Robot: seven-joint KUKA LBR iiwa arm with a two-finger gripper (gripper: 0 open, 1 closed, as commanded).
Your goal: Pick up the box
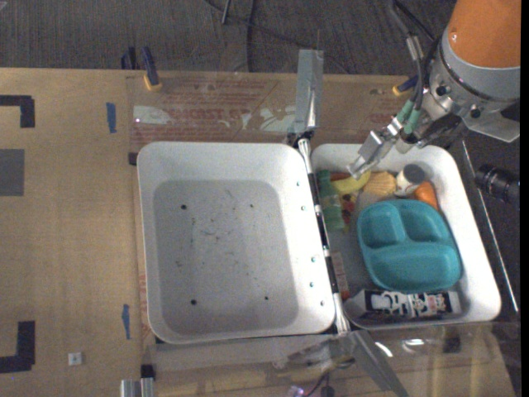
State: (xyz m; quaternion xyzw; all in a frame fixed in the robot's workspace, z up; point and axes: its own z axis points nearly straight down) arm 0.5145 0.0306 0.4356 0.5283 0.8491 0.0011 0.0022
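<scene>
The box (pixel 412 303) is long and flat, black and white with print, and lies along the front wall of the right bin (pixel 483 259). My gripper (pixel 364 162) hangs over the far left part of that bin, its tip just above a yellow banana-like item (pixel 357 184). It is well away from the box, with the teal plate between them. Nothing shows in its grasp.
A teal divided plate (pixel 407 245) takes up the middle of the right bin. Behind it lie an orange item (pixel 426 193), a tan item (pixel 380 185) and small green pieces (pixel 332 213) by the left wall. The left bin (pixel 149 222) holds only specks.
</scene>
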